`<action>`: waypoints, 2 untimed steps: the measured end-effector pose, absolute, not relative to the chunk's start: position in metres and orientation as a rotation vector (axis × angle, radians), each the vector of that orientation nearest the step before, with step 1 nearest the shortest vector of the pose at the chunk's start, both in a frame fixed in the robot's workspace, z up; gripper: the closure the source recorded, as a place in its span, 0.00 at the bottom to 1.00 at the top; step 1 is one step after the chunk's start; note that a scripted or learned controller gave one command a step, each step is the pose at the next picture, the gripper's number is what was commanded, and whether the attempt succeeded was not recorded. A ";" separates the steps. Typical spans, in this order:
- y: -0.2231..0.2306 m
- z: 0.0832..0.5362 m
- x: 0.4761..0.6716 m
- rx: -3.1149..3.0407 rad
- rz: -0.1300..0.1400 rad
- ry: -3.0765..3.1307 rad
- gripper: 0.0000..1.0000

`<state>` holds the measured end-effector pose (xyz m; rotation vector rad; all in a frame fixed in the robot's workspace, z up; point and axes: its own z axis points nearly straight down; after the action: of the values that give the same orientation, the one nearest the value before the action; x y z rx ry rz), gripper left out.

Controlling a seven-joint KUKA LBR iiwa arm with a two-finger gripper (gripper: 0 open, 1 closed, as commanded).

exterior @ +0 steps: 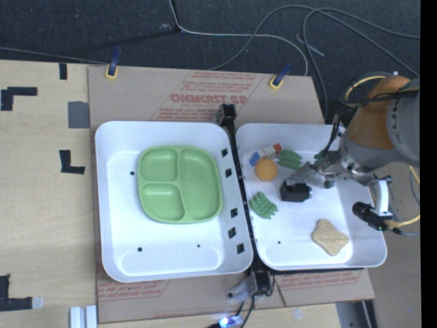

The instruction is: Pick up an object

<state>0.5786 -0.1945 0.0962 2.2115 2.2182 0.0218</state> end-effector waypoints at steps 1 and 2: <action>-0.193 0.108 0.583 2.200 0.036 2.207 1.00; -0.197 0.165 0.592 2.217 0.001 2.221 1.00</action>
<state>0.5924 -0.1971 0.1653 2.2166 2.2208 0.0015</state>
